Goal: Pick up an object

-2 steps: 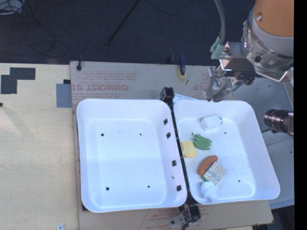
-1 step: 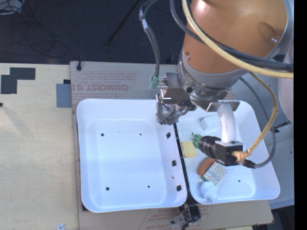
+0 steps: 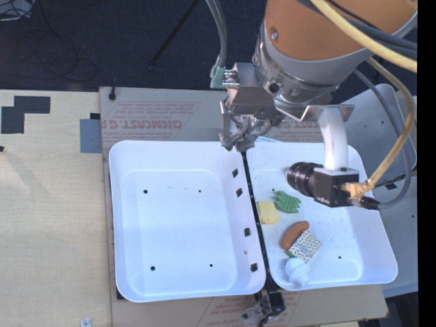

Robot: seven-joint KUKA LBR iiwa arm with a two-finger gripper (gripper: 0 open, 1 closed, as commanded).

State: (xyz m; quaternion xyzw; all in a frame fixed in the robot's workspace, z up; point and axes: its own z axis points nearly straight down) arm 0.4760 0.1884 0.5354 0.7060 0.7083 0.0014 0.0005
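Objects for the pick lie clustered in the right-hand shallow white plastic bin (image 3: 381,268), toward its inner wall: a small green leafy toy (image 3: 287,201), a pale yellow blocky piece (image 3: 268,213) touching it on the left, a reddish-brown sausage-shaped toy (image 3: 294,234) whose long axis runs diagonally, a small patterned packet (image 3: 305,246) just below it, and a white rounded piece (image 3: 297,271) near the front wall. The two-finger gripper (image 3: 240,140) hangs at the far end of the divider between the bins, up-view of the cluster and apart from it; whether its jaws are parted or closed I cannot tell, and nothing is seen between them. To reach, I judge it must travel toward the near side and slightly rightward. The left white bin (image 3: 129,216) offers open floor, while the cluster is crowded against the divider, leaving clearer approach from its right.
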